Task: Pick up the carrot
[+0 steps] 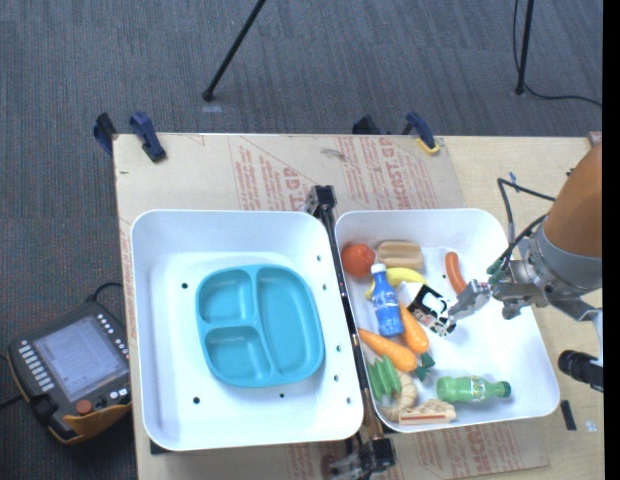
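**Ana:** Fingers of the gripper (468,299) — can you read them?

**Ben:** Not with any surety. They point left over the right bin (510,353) toward a small black-and-white object (431,309), but I cannot tell how far apart they stand, nor whether anything sits between them.

**Ana:** And the carrot (388,347)?

**Ben:** Lying at a slant near the bin's left wall, left and nearer than the gripper, apart from it. A second orange piece (414,331) lies just beside it on its far right side.

**Ana:** What crowds it?

**Ben:** A blue bottle (386,303) touches its far end, with a banana (403,275) behind that. Green vegetables (386,376) press against its near end. The black-and-white object lies between the carrot and the gripper.

**Ana:** Anything else in that bin?

**Ben:** A tomato (357,258) and a bun (399,254) at the far left, a sausage (454,271) to their right, a green bottle (473,389) lying on its side along the near wall, and a sandwich-like piece (423,414) at the near edge.

**Ana:** Open room?

**Ben:** The right half of the bin's floor, under the wrist, is bare white. The carrot's left side is close to the wall.

**Ana:** The left bin (155,268)?

**Ben:** It holds a blue divided plate (259,325), three compartments, set in its middle.
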Controlling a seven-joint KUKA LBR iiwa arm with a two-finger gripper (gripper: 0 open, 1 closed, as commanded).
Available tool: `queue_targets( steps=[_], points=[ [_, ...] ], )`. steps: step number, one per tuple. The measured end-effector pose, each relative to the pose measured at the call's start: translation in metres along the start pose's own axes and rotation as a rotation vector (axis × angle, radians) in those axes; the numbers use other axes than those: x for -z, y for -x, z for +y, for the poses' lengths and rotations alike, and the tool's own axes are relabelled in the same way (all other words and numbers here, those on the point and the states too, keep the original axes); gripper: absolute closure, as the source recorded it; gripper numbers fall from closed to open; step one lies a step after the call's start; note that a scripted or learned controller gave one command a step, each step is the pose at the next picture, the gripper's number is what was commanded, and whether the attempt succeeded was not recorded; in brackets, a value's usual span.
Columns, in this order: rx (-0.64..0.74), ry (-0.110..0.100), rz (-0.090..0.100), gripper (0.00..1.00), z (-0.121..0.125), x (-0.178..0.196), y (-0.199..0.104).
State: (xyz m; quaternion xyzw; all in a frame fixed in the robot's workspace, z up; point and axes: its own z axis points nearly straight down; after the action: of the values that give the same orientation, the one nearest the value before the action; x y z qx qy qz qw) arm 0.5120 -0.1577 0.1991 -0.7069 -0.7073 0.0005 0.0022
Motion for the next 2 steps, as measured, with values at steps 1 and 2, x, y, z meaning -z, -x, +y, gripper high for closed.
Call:
queue_targets(
  steps=[1,2],
  points=[
    [-0.127,-0.003,0.001,0.0,0.009,-0.113,-0.056],
    [-0.445,0.0,-0.001,0.0,0.031,-0.112,-0.076]
  ],
)
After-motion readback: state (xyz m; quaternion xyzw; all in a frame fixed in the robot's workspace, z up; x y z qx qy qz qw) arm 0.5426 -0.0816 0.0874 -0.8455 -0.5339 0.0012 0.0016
